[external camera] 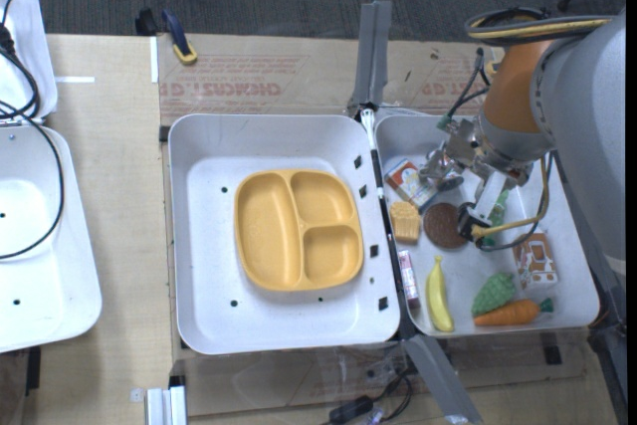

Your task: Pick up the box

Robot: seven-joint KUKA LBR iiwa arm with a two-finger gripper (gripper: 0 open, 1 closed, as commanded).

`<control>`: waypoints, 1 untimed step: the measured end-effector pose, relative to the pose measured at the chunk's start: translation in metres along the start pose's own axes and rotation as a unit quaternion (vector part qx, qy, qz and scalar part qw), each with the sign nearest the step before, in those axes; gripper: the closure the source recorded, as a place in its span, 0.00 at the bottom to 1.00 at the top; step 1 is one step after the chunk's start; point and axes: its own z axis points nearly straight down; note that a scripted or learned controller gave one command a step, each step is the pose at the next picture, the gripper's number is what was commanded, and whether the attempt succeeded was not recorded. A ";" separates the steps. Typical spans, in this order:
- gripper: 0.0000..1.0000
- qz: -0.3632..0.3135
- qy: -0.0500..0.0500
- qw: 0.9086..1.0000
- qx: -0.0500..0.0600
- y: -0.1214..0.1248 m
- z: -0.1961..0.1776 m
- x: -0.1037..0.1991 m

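Hovering over clutter in the right bin [577, 244]: end effector [450, 176] grip state can't tell; box [535, 262] sits well apart, so it risks grabbing the cookie [445, 225] instead.

The tray [299, 229] lies in the left bin [199, 214]; the box [535, 263] in the right bin [577, 244].

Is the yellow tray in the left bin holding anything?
Empty. All three compartments of the yellow tray show bare; the food items lie in the right bin.
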 end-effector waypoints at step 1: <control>0.00 0.053 -0.003 0.999 0.005 0.054 0.006 0.004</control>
